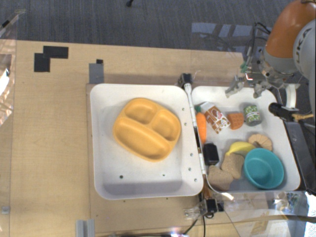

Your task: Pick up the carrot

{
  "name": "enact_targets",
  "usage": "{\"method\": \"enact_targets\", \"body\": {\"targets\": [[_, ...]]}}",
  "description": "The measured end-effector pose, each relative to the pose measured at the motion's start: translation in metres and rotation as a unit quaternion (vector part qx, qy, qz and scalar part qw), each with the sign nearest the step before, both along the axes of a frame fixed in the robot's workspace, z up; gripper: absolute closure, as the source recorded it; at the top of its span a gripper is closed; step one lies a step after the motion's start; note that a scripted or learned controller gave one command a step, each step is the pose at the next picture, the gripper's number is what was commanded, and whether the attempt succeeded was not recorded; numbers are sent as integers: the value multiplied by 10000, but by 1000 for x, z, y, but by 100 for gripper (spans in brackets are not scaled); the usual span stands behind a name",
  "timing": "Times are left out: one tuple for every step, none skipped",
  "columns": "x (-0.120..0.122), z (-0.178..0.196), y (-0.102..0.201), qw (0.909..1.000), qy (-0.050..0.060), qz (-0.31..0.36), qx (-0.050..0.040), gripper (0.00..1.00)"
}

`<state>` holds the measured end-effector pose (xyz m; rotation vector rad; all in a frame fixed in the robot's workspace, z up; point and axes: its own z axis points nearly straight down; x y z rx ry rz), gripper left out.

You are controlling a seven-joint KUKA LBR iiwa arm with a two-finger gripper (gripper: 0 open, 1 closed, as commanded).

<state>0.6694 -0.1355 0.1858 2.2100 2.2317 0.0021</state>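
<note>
Nearest in the right bin sit one teal bowl and one banana. One carrot lies against that bin's left wall. The left bin holds one yellow divided plate. Farthest, the hand hovers spread wide over bare bin floor.
</note>
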Motion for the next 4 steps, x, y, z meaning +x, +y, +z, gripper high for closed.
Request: {"method": "enact_targets", "body": {"targets": [[-86, 28, -54, 9987, 5, -512, -15, 0], [-116, -92, -11, 9994, -32, -331, -9, 0], [-84, -100, -57, 9975, -34, -701, 26, 0], [-103, -99, 17, 9963, -43, -863, 0, 0]]}}
